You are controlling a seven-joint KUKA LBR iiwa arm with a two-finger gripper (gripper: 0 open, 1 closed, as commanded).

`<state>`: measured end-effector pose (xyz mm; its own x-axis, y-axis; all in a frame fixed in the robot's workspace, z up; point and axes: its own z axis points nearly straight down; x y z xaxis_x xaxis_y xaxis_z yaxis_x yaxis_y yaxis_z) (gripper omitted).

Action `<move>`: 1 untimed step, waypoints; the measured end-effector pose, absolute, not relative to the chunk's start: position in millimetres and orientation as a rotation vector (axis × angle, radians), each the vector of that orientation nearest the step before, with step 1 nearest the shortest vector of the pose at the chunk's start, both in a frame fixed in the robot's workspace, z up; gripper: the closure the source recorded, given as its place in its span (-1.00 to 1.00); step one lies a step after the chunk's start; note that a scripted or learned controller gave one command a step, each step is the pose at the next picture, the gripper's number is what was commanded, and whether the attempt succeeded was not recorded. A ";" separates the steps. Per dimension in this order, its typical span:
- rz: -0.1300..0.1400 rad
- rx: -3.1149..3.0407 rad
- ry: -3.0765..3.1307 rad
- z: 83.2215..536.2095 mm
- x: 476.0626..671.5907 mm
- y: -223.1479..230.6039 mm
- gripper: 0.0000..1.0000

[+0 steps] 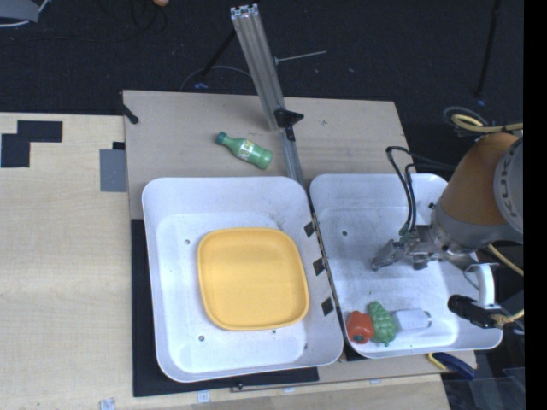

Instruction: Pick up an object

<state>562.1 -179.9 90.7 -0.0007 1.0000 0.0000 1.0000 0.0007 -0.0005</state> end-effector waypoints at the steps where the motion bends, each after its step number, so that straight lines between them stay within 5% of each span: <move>1: -0.002 -2.225 -2.220 102.6 562.5 -181.1 1.00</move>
